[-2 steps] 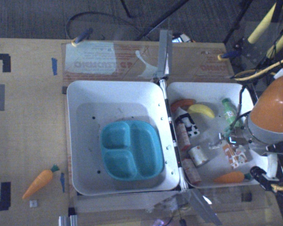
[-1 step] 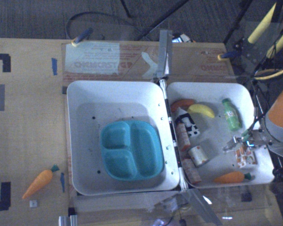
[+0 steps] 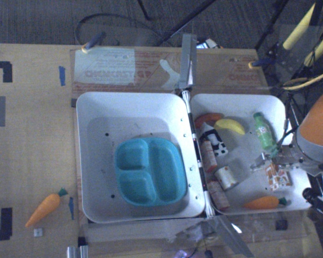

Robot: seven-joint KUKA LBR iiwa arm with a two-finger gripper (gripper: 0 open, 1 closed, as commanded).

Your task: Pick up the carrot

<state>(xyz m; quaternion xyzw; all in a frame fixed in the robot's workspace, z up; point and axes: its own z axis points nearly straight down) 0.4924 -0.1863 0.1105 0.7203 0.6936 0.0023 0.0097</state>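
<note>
The carrot (image 3: pixel 264 202) lies flat near the front wall of the right bin (image 3: pixel 238 99), leafy end pointing right. The gripper (image 3: pixel 274 160) hovers just behind it, above a small packet (image 3: pixel 276 177); its opening cannot be made out. Recommended: descend over the carrot's middle, closing across its narrow width, clear of the bin wall.

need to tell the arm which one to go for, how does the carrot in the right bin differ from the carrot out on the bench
The carrot in the bin lies near the right bin's front wall, close to the gripper; the carrot on the bench lies outside both bins, far left. The bin carrot lies almost level, green top pointing right; the bench carrot is slanted, green top up and right. Both are orange with green tops.
</note>
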